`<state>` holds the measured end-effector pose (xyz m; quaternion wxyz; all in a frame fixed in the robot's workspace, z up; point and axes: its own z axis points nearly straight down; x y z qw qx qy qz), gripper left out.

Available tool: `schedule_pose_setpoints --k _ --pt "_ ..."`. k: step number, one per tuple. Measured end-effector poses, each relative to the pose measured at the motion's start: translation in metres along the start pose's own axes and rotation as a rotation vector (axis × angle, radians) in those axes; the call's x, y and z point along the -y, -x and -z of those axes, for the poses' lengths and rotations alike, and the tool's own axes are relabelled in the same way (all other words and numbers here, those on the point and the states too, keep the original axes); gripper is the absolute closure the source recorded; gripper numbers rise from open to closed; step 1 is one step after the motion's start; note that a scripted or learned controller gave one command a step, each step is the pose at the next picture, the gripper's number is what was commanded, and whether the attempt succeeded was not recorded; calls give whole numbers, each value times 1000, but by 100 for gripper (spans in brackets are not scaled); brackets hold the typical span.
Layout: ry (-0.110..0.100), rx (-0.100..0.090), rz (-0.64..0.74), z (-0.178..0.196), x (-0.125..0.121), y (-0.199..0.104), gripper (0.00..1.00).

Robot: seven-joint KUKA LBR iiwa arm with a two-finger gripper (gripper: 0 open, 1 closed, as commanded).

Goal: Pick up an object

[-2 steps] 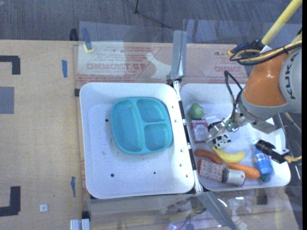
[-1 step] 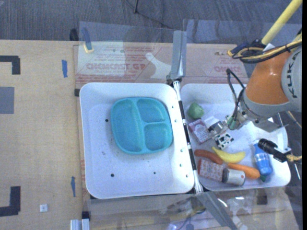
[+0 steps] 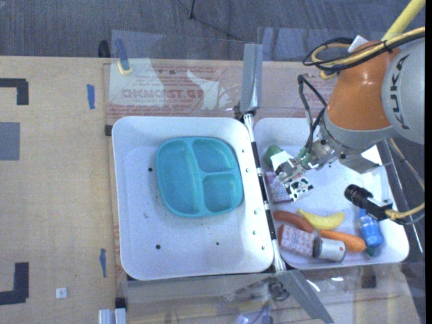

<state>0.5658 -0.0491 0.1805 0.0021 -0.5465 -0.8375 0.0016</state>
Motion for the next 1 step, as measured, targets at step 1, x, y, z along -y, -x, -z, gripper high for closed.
schedule_pose_setpoints --k 1 --pt "0 2 -133 42 -60 -9 100"
